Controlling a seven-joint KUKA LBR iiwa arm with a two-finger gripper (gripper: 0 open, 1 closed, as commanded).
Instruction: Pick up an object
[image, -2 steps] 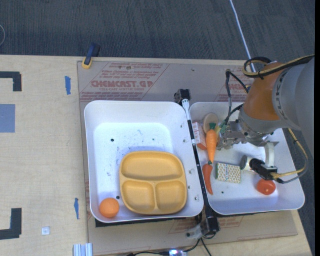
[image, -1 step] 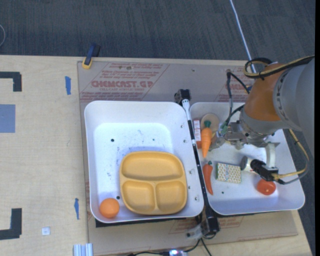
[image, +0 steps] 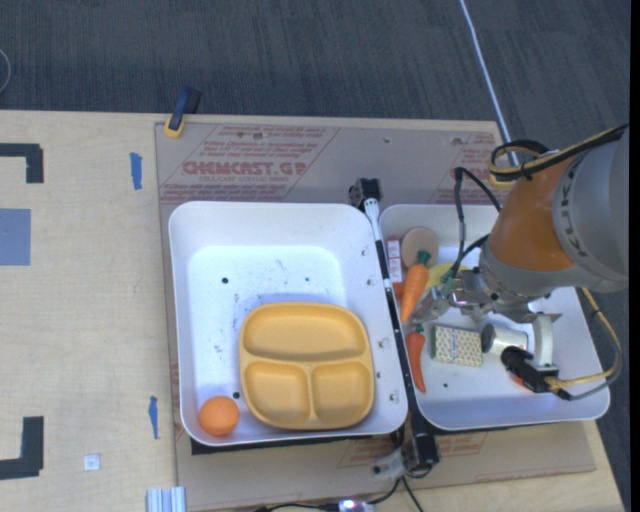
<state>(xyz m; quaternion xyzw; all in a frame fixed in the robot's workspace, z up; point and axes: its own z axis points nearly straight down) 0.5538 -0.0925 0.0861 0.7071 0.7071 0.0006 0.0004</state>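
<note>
- white plastic bins sit side by side on the bench; the left bin (image: 190, 260) holds a yellow divided tray (image: 305, 362) and an orange ball (image: 218, 416) at its near left corner, both well apart from the arm.
- the right bin (image: 585, 405) holds the candidate objects, crowded along its left wall: two carrots (image: 412, 290), a tan rounded piece (image: 420, 243) behind them, and a speckled sponge block (image: 457, 346) nearer the middle.
- the gripper (image: 462, 298) is lowered into the right bin from the right, its head over the carrots and just behind the sponge block.
- jaw state: cannot be told; the wrist housing and cables cover the tip.
- no object is seen lifted or clamped, so the pick is judged not yet done.
- judgement: crowding against the wall leaves little room for a clean closure; the sponge block lies more exposed.
</note>
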